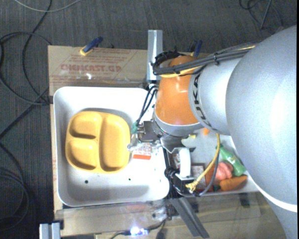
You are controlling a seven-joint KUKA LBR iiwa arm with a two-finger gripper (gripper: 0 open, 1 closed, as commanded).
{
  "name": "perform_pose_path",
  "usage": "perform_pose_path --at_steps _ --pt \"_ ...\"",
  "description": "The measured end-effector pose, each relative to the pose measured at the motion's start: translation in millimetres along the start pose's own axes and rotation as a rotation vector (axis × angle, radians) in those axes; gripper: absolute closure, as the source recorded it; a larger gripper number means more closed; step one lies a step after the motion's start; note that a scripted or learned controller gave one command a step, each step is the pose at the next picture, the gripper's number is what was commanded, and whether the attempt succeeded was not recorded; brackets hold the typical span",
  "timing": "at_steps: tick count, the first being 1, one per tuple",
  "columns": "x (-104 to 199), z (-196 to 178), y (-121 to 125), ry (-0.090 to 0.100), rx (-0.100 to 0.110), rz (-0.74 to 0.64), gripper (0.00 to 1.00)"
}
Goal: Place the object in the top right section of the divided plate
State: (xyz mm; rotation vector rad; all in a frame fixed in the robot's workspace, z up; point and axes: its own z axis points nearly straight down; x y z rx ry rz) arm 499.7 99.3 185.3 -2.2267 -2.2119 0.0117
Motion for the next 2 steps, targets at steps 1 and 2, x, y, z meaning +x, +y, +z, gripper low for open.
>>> perform_pose_path --at_steps 1,2 --pt "-36 -49 -16 -0.001 -0.003 0.298 1.00" --pt "-38 -61 26 -0.002 -0.003 0.156 1.00"
